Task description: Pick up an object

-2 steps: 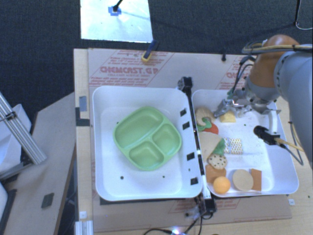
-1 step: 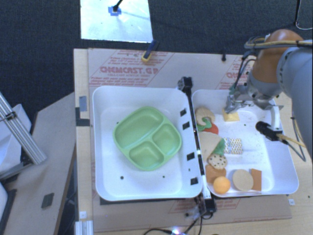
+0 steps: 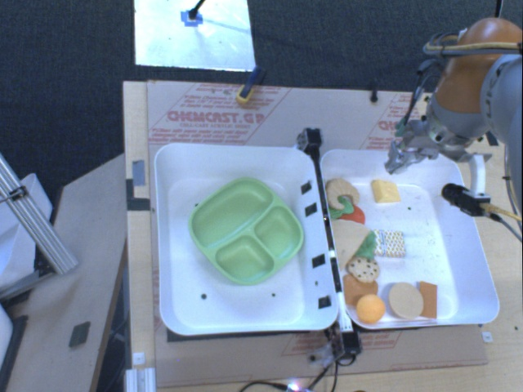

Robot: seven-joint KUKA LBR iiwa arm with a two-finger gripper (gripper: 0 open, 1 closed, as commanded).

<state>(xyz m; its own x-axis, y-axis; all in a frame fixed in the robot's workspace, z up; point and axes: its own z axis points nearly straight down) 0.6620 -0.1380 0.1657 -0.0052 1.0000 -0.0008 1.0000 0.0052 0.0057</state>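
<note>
Overhead, the two-finger metal gripper (image 3: 398,160) hovers at upper right above the right white plastic bin (image 3: 466,251), jaws slightly parted, empty. Next: descend onto the yellow cheese-like block (image 3: 386,190) just below.

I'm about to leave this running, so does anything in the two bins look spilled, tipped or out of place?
Nothing stands out. The green divided plate lies flat in the left bin, and the toy food pieces sit loose in the right bin. The claw hovers at that bin's far edge.

Green divided plate (image 3: 247,231) in left bin (image 3: 176,300), toy foods in right bin (image 3: 470,280), tool (image 3: 402,158) above yellow block (image 3: 385,190)
</note>
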